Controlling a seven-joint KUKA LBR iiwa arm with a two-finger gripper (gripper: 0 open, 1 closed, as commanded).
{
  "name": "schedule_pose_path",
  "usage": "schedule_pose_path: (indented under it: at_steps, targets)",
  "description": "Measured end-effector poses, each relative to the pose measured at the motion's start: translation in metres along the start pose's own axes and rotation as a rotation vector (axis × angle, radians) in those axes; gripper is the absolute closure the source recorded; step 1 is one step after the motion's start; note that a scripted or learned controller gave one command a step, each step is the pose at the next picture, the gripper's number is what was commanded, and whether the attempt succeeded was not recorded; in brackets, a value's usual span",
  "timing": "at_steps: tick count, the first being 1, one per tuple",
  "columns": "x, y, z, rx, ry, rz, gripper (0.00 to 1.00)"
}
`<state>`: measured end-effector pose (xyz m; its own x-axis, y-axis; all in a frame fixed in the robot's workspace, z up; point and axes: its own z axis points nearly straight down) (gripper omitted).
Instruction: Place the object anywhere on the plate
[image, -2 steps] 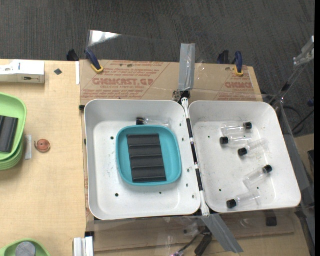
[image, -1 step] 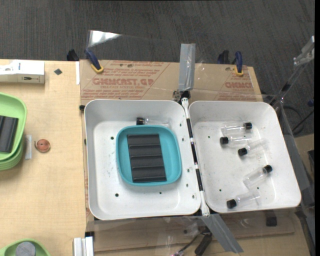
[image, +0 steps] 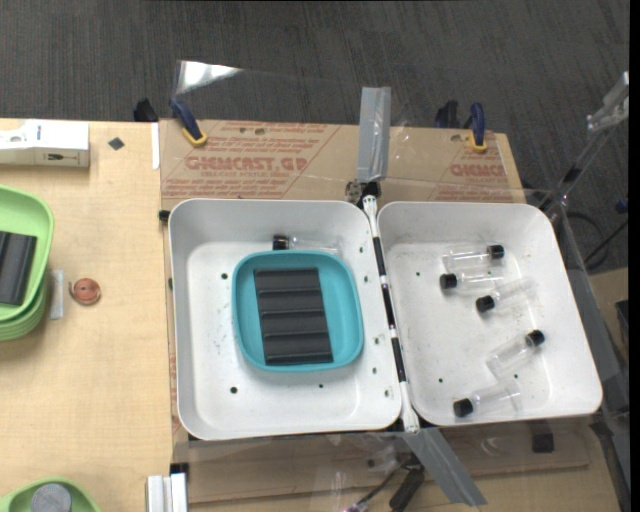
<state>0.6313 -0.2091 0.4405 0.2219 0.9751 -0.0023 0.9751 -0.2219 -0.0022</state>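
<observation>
Teal plate (image: 298, 309) in the left bin (image: 200, 330), vials in the right bin (image: 560, 300).
The plate, centre-left of frame, carries a black ribbed insert (image: 293, 316). One vial (image: 305, 243) lies just above the plate. Five clear, black-capped vials (image: 472, 263) lie scattered across the right bin. The gripper's state cannot be told.

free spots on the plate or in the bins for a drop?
Teal plate: bare rim around the black ridged insert. Left bin: open floor below the plate. Right bin: five clear vials scattered mid and right; its left strip by the divider is bare.
</observation>
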Motion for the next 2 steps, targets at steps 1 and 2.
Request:
schedule_pose_path:
  at_steps: [1,2]
  targets:
    - [0.0,0.0,0.0,0.0,0.0,0.0,0.0]
    - [0.0,0.0,0.0,0.0,0.0,0.0,0.0]
